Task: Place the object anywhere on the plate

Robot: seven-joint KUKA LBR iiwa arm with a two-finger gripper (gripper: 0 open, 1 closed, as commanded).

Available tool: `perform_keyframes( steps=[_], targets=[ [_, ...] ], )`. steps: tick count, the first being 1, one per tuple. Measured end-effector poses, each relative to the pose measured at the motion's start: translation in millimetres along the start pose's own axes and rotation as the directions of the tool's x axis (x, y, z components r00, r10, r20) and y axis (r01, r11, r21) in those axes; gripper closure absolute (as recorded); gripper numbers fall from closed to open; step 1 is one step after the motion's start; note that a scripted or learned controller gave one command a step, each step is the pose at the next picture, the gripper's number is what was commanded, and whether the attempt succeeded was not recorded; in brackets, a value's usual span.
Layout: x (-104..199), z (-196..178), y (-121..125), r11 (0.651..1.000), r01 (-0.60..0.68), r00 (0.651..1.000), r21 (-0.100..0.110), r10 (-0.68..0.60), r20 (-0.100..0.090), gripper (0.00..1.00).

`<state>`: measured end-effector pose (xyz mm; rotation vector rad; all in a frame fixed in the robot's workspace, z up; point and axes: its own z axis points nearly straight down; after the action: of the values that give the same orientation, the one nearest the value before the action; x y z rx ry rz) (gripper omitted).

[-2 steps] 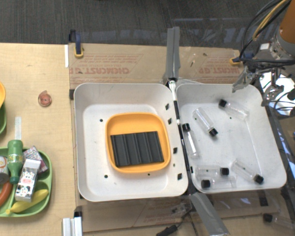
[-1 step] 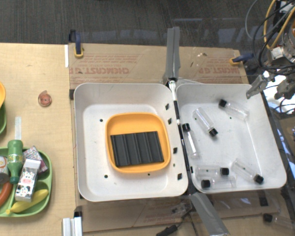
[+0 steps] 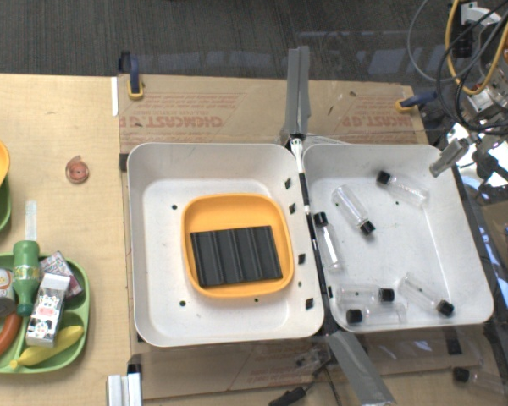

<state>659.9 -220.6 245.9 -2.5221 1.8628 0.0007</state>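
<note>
A black ridged object is lying on the orange plate; the jaws' state cannot be told.

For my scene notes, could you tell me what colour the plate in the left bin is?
Orange-yellow, with a dark ribbed insert, clear in the camera view: plate.

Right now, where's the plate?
The yellow plate sits in the middle of the left bin, holding a dark ribbed block. The clear vials lie in the right bin, across the divider.
</note>
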Motion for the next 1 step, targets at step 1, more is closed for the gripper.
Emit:
perform_keyframes(
  steps=[1],
  targets=[
    [-8.1,8.6,-2.2,0.968,0.252,0.968,-0.001,-0.252,0.001,0.00]
  ],
)
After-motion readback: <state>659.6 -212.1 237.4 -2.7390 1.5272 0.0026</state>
